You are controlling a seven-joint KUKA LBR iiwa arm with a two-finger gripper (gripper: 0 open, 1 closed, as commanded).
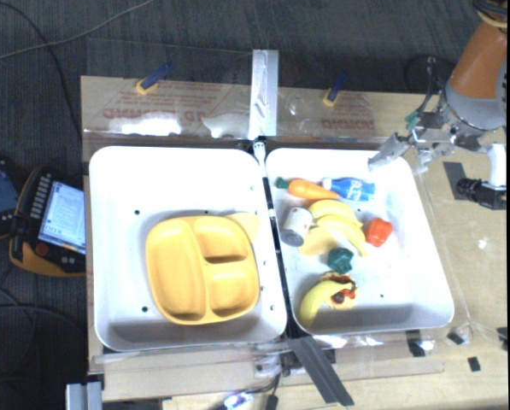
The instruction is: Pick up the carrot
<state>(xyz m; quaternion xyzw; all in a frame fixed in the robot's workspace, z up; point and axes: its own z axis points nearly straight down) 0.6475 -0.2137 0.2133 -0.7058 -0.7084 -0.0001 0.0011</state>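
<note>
Partly, my gripper [389,154] is blurring against the right bin [432,254] rim; whether my fingers are spreading I cannot tell. Carrot [306,190] is lying at the bin's far left, toward 8 o'clock of me, beside the bottle [350,188].

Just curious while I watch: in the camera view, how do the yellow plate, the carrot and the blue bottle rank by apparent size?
1. Yellow plate, by far the largest.
2. Carrot and blue bottle: they look about alike, so I won't rank them.
</note>
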